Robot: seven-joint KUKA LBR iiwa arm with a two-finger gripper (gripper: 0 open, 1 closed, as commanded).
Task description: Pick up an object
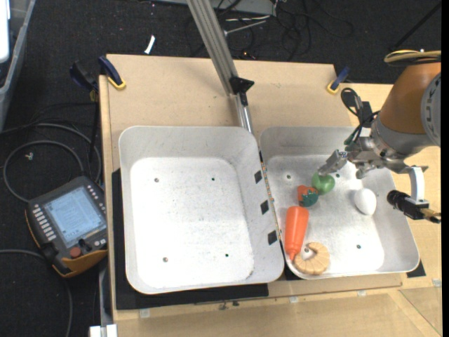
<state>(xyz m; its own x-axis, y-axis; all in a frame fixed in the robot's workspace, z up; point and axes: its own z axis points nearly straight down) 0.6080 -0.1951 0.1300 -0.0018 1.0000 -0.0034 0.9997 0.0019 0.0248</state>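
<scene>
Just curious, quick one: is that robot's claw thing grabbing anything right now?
End effector: cannot be told; it sits just above the green object in the right bin.

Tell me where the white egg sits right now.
In the camera view the white egg lies in the right bin, toward its right side, apart from the green ball to its left and just below the gripper.

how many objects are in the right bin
4: a green ball by the gripper, a small red-green piece beside it, a white egg, and a carrot by the front-left. The arm may hide more.
</scene>
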